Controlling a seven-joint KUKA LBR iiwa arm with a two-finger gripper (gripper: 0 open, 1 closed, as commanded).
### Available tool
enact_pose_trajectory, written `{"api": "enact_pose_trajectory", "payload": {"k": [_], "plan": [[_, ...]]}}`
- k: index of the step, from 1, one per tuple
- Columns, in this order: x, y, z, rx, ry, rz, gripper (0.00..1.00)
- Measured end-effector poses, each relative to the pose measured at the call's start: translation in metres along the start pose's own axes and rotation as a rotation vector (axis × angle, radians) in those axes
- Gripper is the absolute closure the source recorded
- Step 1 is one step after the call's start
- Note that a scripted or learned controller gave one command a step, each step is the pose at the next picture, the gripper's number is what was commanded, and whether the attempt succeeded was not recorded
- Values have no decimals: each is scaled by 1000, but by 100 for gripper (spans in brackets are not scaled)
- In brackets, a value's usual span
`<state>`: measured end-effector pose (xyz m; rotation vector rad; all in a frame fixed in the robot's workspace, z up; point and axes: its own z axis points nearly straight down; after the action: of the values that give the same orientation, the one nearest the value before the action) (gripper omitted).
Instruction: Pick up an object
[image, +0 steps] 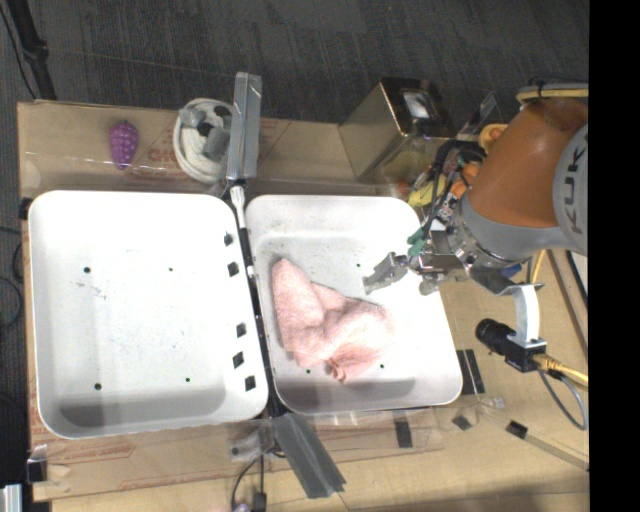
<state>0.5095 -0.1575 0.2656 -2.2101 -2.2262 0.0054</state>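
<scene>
A crumpled pink cloth (325, 322) lies in the right bin (300, 215), toward its middle and front. My gripper (385, 272) hangs over the right part of that bin, just up and right of the cloth. Nothing shows between the cloth and the gripper's tip; they look apart. The grey arm with its orange band (525, 165) comes in from the right.
The left bin (60, 215) sits beside the right one, with a row of black clips (240, 330) along the divide. Behind the bins are a purple object (123, 142), a white roll (203, 135) and a tan box (395, 120).
</scene>
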Motion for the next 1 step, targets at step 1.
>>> {"api": "enact_pose_trajectory", "payload": {"k": [1], "plan": [[-29,29,112,1,0,-8,0]]}}
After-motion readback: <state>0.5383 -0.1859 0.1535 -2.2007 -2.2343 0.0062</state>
